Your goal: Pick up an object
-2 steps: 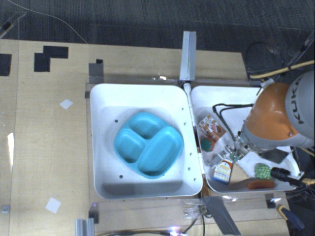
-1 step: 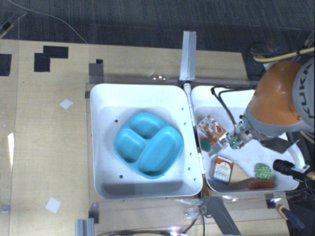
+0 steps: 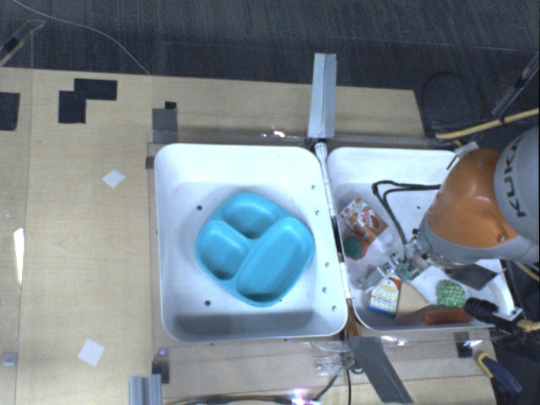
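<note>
**hand low in the right bin, small carton just below-left of it**

the grey arm with its orange band (image 3: 472, 197) reaches into the right-hand shallow white bin (image 3: 422, 163) and the hand (image 3: 403, 265) sits down among the clutter near that bin's middle. i can't tell how far its fingers are spread: they're small, dark and mixed up with clear wrapping, and nothing visibly sits between them, so no hold to report.

landmark = the hand. nearest candidate is a small white carton with yellow and blue print (image 3: 384, 296), just below-left of the hand, close but looking apart from it. it lies tilted, long axis roughly up-down in the view, leaning a little to the right at the top. a brown-and-red sausage-shaped object (image 3: 439, 315) lies below the hand, long axis left-right, along the bin's near wall. a green knobbly ball (image 3: 450, 293) is below-right of the hand. a small dark green round thing (image 3: 353, 246) is left of the hand, and a red-and-white printed packet (image 3: 363, 218) is up-left.

my read: the carton is the likely target, so the move is a short shift down-left, with the fingers closing across its short side.

the left white bin (image 3: 169, 226) holds a blue three-compartment plastic dish (image 3: 253, 247), well left of the hand and off its path. both bins sit on the pale wood bench (image 3: 76, 251).
</note>
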`<state>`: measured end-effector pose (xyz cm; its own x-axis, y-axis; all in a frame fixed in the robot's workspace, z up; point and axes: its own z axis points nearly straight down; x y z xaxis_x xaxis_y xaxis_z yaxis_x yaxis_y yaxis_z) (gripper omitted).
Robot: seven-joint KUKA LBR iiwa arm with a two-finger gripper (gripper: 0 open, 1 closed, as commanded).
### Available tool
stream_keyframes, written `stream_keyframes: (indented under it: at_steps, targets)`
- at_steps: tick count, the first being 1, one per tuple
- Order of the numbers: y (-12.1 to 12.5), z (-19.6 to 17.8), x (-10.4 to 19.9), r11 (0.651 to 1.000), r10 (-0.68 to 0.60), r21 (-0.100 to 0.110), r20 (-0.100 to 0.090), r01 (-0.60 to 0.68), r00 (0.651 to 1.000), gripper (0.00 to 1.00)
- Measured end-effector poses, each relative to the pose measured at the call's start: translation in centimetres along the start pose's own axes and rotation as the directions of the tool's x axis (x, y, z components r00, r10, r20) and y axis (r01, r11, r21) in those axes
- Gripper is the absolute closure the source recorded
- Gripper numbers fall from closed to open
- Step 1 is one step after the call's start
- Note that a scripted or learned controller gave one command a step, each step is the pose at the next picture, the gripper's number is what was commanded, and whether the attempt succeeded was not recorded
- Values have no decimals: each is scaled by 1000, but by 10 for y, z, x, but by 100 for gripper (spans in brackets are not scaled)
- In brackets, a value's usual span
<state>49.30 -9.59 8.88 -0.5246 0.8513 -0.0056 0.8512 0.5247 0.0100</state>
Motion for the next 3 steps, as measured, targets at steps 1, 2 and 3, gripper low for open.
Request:
stream_keyframes:
  at_steps: [1, 2, 3]
  targets:
    - [17, -95, 21, 998, 56, 7, -3, -56, 998, 0]
    - [77, -197, 42, 987, 158, 7, -2, -158, 987, 0]
    - [30, -102, 55, 981, 191, 11, -4, -191, 982, 0]
